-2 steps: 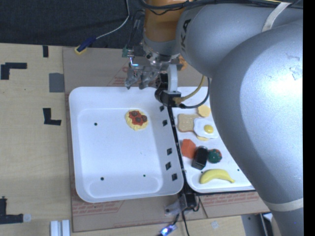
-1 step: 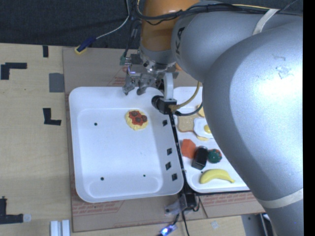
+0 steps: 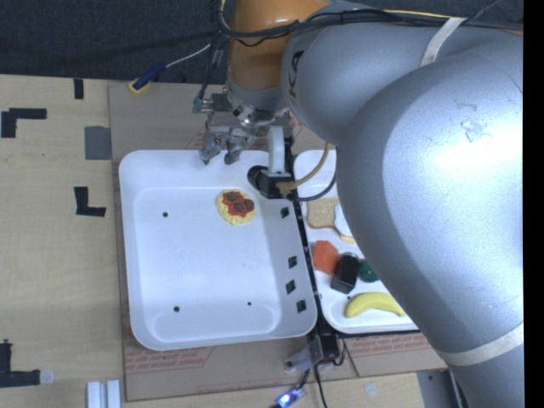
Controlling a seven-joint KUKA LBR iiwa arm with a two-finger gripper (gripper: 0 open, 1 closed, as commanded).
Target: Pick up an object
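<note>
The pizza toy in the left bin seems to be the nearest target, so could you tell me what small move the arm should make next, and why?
Probably shift the gripper toward the camera and lower it. It sits at the left bin's far rim, with nothing between its fingers, while the pizza toy lies alone on the floor just nearer the camera.

no readable text, labels, numbers or signs anywhere

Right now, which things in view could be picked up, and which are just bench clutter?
Pickable:
pizza toy in left bin
banana
orange piece
black block
green piece
tan slice

Clutter:
blue-tipped cable
black tape marks
</note>
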